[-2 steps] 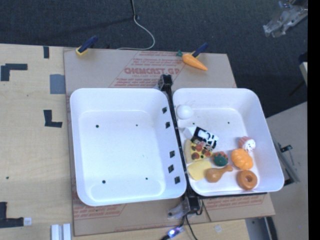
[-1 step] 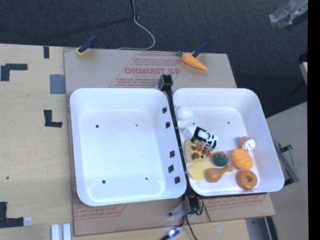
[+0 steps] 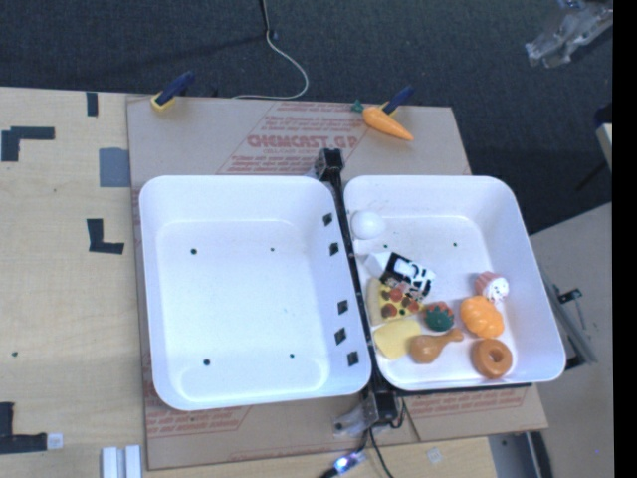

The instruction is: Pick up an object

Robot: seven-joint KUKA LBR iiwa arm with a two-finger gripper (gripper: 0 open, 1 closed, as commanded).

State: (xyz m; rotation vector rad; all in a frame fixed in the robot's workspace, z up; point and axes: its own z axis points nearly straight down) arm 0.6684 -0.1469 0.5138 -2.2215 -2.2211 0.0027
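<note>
Gripper point(image 3: 569, 30): top right, above dark floor, well apart from bins, blurred; finger state cannot be told | Right bin point(image 3: 498, 207): 1 white ball point(image 3: 366, 224), 1 black-white pack point(image 3: 406, 270), 1 donut point(image 3: 492, 358), 1 drumstick point(image 3: 432, 346), 1 orange fruit point(image 3: 482, 317), clustered near front | Left bin point(image 3: 159, 267): 1 | Board: 1 carrot point(image 3: 386, 122) behind bins

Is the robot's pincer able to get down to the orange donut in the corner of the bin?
Probably yes. The donut lies uncovered on top in the right bin, and the pincer is high off to the side. The bin's corner wall and the chicken leg sit close, so space is tight.
</note>
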